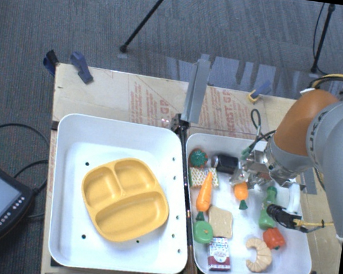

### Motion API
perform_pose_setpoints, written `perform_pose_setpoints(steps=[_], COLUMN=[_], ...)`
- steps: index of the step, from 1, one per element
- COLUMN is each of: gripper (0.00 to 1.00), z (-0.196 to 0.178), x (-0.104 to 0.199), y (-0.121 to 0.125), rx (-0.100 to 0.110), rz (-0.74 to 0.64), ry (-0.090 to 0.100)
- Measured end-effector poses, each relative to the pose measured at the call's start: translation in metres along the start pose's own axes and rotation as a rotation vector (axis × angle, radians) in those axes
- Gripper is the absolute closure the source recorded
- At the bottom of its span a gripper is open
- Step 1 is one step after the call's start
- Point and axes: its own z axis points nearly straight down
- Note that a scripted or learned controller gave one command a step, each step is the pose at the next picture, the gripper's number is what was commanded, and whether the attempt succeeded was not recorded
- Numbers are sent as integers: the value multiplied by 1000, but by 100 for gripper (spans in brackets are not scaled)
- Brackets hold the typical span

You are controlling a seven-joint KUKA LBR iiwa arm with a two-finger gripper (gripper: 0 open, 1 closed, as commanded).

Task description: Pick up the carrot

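- The carrot lies in the right bin, near its left wall, tip pointing down, between a waffle piece and a slice of bread.
- The gripper hovers to the carrot's right, above a small orange piece; you cannot tell its opening from this angle.
- Shift left, centre over the carrot's middle, and close across its narrow width.

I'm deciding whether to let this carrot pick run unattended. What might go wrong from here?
The gripper sits over a small orange piece, not the carrot lying further left, so it may grab the wrong item. The carrot is hemmed in by the bin wall, the cracker and the green round toy, leaving little room.
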Motion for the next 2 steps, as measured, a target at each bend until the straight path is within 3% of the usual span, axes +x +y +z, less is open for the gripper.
perform_pose_setpoints(steps=[1,2], gripper=[100,100], z=[-5,-125], x=[0,6], y=[0,-2], rx=[7,-20], rz=[-3,-15], ry=[1,-3])
